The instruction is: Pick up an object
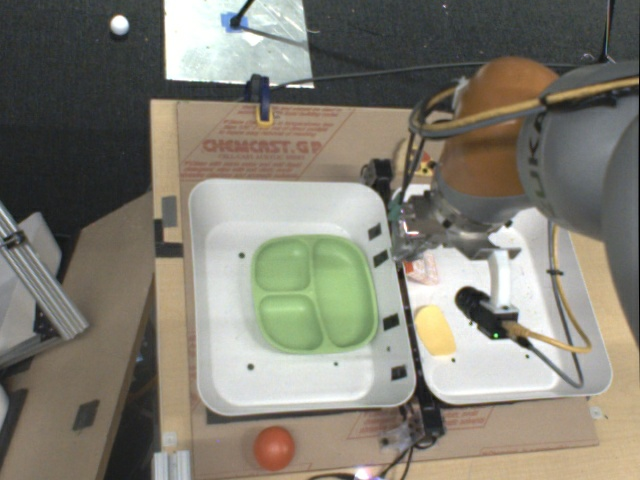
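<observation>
Smooth green three-compartment plastic tray [315, 293] in left white bin [215, 298]. Rounded yellow lump [435, 330] in right white bin [580, 363]. Gripper [412, 230] at bin divider; jaw state indiscernible.

A single fixed camera hangs above the counter [330, 138] and looks down at a slant, from middling height. It takes in both white bins: the left bin [215, 298] whole, the right bin [585, 353] partly covered by the arm [560, 128] (which enters from the view's right).
</observation>
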